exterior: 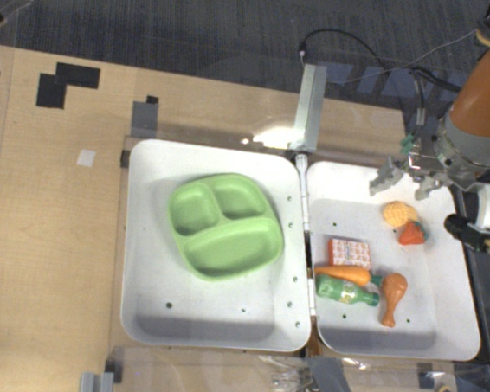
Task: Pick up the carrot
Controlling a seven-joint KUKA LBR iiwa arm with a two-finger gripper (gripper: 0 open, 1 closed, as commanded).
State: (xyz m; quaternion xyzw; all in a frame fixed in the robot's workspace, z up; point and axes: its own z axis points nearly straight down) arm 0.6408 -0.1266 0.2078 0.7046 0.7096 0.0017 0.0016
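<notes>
A pale wood bench (pixel 40 239) under a dark ribbed floor carries two white bins side by side. The left bin (pixel 141 310) holds a green divided plate (pixel 224 225) near its centre, tilted toward ten o'clock.

The right bin (pixel 448 338) holds the toys. The carrot (pixel 343 274) lies flat near the bin's seven o'clock area, long axis running three to nine, thick end toward three. Touching it at six o'clock lies a green bottle (pixel 346 291), parallel to it. A small patterned box (pixel 349 251) sits just at the carrot's twelve o'clock, touching or nearly so. At the carrot's three o'clock a drumstick (pixel 391 297) lies with its bone end toward six. Well apart, toward one o'clock from the carrot, an orange-yellow lump (pixel 398 214) rests against a red piece (pixel 411 235).

The arm comes in from two o'clock, orange band uppermost. The gripper (pixel 400 183) hangs over the bin's twelve o'clock edge, fingers spread with nothing between them, well apart from the carrot and just above the lump.
</notes>
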